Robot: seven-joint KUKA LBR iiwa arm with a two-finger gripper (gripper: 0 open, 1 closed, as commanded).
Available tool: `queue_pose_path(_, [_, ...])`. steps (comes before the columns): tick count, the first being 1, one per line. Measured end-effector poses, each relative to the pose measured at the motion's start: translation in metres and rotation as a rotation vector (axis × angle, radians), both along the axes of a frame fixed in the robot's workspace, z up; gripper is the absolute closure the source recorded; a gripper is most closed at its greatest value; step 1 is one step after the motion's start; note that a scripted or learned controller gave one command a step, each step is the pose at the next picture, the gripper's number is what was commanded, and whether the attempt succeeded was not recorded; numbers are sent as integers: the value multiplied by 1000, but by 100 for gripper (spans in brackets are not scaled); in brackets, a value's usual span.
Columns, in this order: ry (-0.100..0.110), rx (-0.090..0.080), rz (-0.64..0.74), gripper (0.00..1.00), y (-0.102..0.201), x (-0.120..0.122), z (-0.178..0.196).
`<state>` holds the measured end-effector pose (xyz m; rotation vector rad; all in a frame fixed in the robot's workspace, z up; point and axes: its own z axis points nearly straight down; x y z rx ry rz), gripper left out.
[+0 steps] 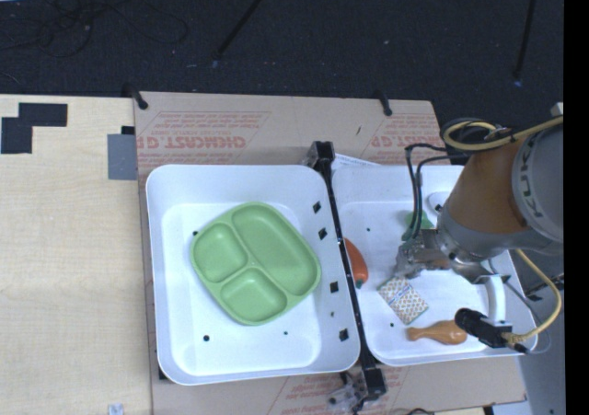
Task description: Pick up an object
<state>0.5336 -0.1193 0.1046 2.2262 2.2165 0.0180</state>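
From the camera above, my arm reaches in from the right, orange band over the wrist, bent down into the right bin. My claw hangs low near the middle of that bin; whether it is open or closed, or has hold of anything, I cannot tell.

Just below my claw lies a small patterned packet; contact I cannot judge. Near it, toward the bin's front edge, lies a tan drumstick-shaped toy. An orange-red object rests against the bin's left wall, and something green shows beside my wrist.

The left bin holds a green divided plate, lying flat. Both bins sit on cardboard on the surface.
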Motion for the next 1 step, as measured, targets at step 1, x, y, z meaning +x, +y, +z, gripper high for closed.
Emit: queue_pose_path(1, [7, -8, 6, 100, 7, 0, 45])
